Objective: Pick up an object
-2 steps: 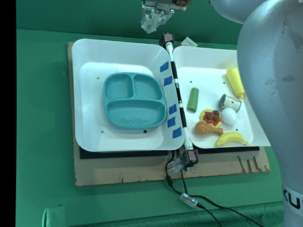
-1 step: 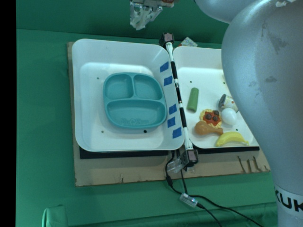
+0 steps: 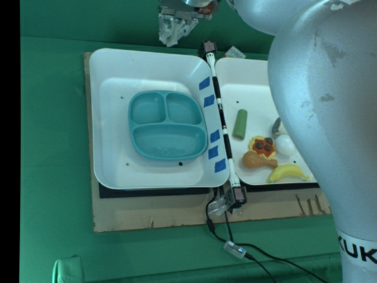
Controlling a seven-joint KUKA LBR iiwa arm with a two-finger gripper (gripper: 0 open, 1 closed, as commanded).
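My gripper (image 3: 171, 33) hangs high at the top of the view, above the far edge of the left bin (image 3: 112, 75). Its pale fingers are close together and I see nothing between them. In the right bin (image 3: 247, 75) lie a green cylinder (image 3: 240, 124), a small pizza slice (image 3: 262, 147), a brown drumstick (image 3: 257, 160), a yellow banana (image 3: 287, 172) and a white egg (image 3: 284, 144). A grey object (image 3: 277, 126) is partly hidden behind the arm.
A teal divided plate (image 3: 166, 125) sits in the middle of the left bin. The big grey arm (image 3: 318, 93) covers the right side of the right bin. Cables (image 3: 235, 249) run over the green bench in front.
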